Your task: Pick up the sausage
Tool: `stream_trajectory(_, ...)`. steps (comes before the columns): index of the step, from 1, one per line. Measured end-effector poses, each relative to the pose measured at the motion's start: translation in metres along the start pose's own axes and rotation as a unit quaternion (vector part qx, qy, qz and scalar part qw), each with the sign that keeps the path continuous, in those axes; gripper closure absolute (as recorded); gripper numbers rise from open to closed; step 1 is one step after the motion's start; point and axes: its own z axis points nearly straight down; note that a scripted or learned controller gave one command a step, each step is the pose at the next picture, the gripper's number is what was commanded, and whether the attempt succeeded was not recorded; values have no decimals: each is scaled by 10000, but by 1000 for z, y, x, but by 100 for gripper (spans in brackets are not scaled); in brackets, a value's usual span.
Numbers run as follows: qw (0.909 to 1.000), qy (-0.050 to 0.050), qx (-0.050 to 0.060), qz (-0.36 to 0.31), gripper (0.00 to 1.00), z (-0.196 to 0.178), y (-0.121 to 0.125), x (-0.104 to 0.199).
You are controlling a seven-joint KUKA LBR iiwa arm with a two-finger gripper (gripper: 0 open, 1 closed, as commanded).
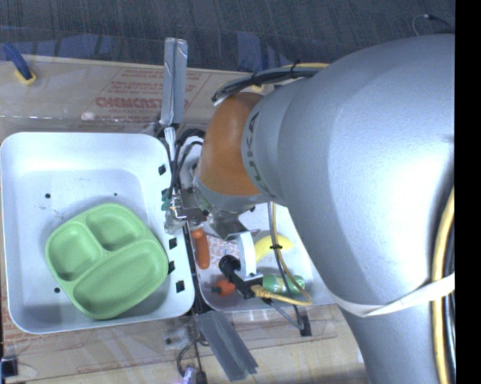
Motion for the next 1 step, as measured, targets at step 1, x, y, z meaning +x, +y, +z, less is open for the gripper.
stream_trajectory(1, 9940, 181, 67, 1072, 100, -134, 36, 62)
